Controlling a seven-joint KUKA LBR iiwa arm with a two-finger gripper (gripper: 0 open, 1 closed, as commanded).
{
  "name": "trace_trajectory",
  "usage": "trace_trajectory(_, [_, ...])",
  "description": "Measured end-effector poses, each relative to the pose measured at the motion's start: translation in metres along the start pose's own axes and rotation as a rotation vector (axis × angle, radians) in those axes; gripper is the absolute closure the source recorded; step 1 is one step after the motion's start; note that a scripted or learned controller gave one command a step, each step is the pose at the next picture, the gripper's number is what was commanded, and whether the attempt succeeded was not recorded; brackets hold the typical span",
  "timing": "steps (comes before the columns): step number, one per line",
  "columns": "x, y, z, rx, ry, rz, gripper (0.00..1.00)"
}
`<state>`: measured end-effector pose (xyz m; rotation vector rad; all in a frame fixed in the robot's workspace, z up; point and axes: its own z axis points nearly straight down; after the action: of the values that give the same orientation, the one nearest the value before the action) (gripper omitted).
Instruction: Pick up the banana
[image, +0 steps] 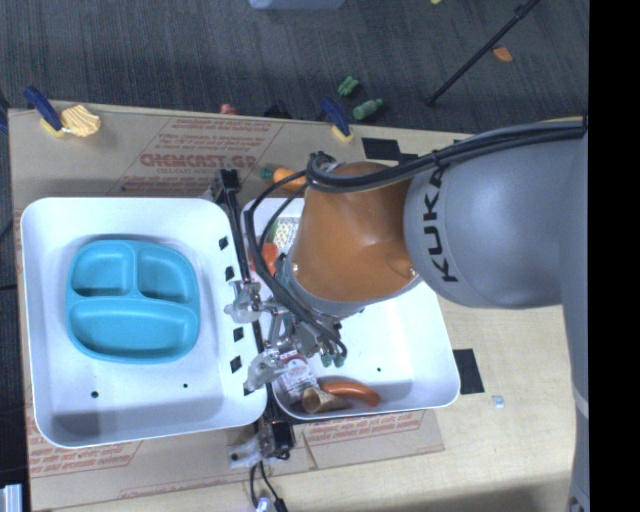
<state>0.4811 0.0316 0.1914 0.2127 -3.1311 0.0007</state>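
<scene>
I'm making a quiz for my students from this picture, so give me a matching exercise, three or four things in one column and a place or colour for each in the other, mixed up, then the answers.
Things:
1. divided tray
2. orange band
3. orange-red item
4. blue clamp

Places or colours:
A. at the near edge of the right bin
B. on the bench's far edge, above the right bin
C. light blue, lying in the left bin
D. on the arm, above the wrist

Pairs: 1-C, 2-D, 3-A, 4-B

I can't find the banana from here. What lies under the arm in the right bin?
At the right bin's near edge lie an orange-red object and a brown piece. The arm covers most of the bin, so a banana cannot be confirmed.
</scene>
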Motion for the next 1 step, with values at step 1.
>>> trace_trajectory(1, [-0.0181,0.0242,-0.0463,0.000,-0.003,0.126,0.00])
